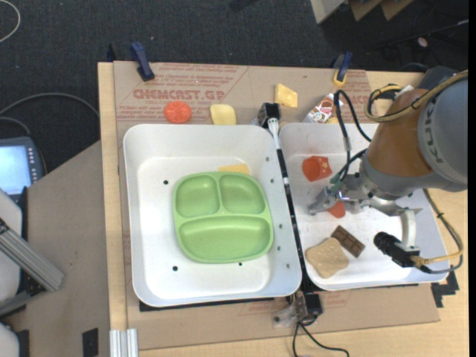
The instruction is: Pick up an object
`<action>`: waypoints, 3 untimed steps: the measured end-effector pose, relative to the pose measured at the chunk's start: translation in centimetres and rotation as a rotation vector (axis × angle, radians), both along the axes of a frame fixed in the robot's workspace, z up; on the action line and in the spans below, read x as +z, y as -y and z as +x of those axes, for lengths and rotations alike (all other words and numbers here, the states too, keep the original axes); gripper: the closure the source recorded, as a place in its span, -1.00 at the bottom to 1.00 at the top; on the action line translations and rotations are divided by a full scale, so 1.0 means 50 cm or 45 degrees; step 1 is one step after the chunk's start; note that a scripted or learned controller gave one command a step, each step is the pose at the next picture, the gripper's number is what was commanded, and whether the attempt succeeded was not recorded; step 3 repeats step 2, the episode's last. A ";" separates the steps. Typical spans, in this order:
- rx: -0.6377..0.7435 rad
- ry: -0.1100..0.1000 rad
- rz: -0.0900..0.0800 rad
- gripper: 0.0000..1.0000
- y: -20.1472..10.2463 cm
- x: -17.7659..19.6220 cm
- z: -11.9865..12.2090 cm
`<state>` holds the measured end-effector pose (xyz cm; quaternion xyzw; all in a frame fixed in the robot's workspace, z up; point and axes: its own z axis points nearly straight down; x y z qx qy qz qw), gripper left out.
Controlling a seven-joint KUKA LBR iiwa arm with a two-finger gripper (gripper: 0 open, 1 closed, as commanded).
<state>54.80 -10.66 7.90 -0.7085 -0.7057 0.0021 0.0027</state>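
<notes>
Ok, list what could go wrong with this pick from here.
1. The gripper is low in the right bin, beside a small red piece and an orange-red block; it may nudge one aside rather than grasp it.
2. It works close to the wall between the bins, so a finger could catch that rim.
3. The tan slice and brown bar touch, so picking one might drag the other.

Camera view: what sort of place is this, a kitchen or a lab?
Most likely a robotics lab bench, not a kitchen. Two white bins sit on a cardboard sheet held by blue clamps, toy food pieces such as a red block lie around, and cables trail over dark carpet.
</notes>
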 end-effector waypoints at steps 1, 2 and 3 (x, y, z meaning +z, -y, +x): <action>0.004 0.012 -0.002 1.00 -0.003 0.033 0.006; 0.014 0.022 -0.001 1.00 -0.146 0.223 0.087; 0.014 0.022 -0.001 1.00 -0.146 0.223 0.087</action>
